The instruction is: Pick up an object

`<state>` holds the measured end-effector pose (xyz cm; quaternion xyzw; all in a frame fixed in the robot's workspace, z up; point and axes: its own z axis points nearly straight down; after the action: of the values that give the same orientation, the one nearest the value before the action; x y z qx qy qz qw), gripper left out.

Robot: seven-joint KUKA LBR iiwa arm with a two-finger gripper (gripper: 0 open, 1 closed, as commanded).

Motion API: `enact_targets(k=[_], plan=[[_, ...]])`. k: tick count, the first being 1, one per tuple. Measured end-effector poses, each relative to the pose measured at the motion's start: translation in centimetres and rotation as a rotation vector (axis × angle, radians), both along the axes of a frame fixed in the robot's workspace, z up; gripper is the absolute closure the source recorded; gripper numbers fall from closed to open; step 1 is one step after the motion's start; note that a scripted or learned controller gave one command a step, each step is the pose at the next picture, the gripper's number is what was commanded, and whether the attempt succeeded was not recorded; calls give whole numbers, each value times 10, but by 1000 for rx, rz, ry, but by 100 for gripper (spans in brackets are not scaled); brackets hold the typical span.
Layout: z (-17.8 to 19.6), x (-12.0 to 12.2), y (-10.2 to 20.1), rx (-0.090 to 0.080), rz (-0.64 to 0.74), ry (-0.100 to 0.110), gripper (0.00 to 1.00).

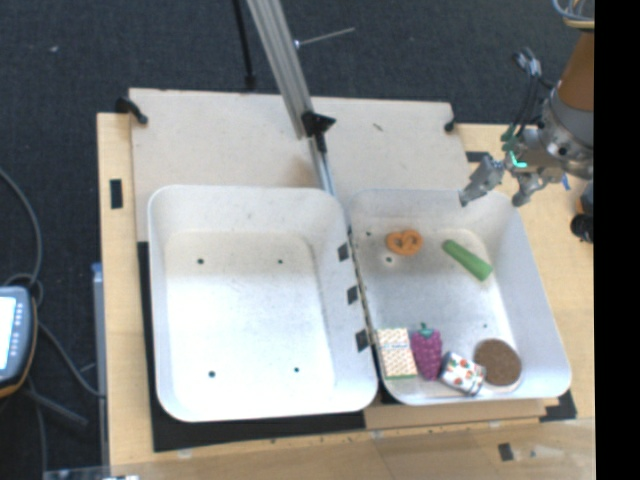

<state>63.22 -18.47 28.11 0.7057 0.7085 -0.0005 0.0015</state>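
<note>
The right bin [530, 298] holds several small items. An orange pretzel-like piece [404, 242] lies near its back left, and a green cylinder [467, 259] lies just right of it. Along the front edge sit a pale patterned block [396, 352], a purple berry-shaped toy [426, 352], a red-and-white dotted piece [461, 373] and a brown round disc [497, 361]. My gripper [503, 184] hangs above the bin's back right corner with its two fingers [480, 186] spread open and nothing between them. It is well above and to the right of the green cylinder.
The left bin [160, 268] stands beside the right one, with a divider edge [356, 288] between them. A slanted metal rail [285, 58] rises from behind the bins. A handheld device [12, 338] sits at the far left, off the bench.
</note>
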Motion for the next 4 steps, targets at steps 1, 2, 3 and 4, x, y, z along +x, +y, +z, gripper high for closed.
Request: enact_targets(k=[1,2,3,4], plan=[[-50,2,-11,0,-5,4,0],[-95,-3,-7,1,-7,5,0],[-158,-6,-9,1,-7,6,0],[-142,-4,-10,0,-10,-4,100]])
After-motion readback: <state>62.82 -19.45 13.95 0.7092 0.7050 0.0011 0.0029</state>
